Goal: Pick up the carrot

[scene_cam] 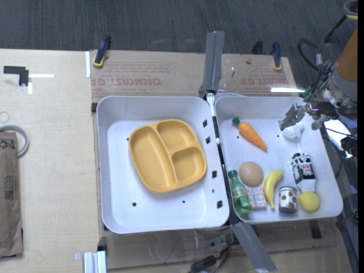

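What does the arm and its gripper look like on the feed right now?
At the right edge, an orange band tops the grey wrist. Below it, the gripper is a grey metal assembly with thin dark cables looping beside it. No markings are legible at this size.

Bench [45, 152] under two white bins [108, 169].

The carrot [252, 135] is orange with a small green top, lying flat on the white floor of the right-hand bin, in its far left part. It lies at a slant, green end toward the far left and tapered tip toward the near right. It lies alone, touching nothing else.
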